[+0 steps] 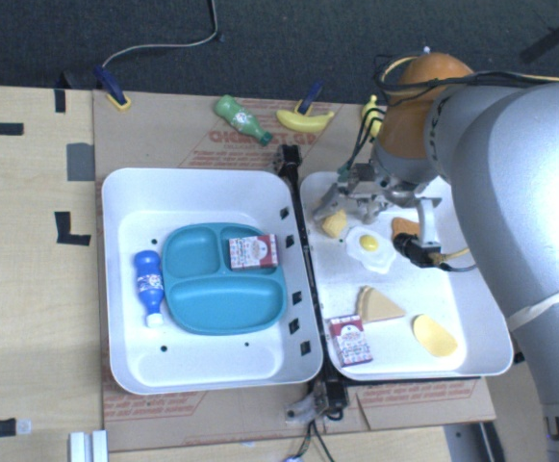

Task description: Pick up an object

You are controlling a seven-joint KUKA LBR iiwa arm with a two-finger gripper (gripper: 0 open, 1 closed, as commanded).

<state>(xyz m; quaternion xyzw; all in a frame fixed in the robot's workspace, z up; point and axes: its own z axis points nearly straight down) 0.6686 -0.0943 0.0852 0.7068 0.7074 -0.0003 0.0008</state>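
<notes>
My gripper (358,198) hangs low over the far end of the right bin (481,301), under the orange wrist band. Just below it, to its left, lies a small yellow cheese chunk (334,224), with a fried egg (368,246) beside that. An orange piece (404,226) sits to the egg's right, partly behind black cabling. Nearer the front lie a cheese wedge (381,304), a yellow oval piece (435,336) and a red carton (351,342). I see nothing held.
The left bin (130,205) holds a blue divided plate (212,301) with a red carton (252,252) on it, and a blue bottle (148,287) beside it. A green bottle (242,120) and a banana (304,119) lie on the cardboard behind the bins.
</notes>
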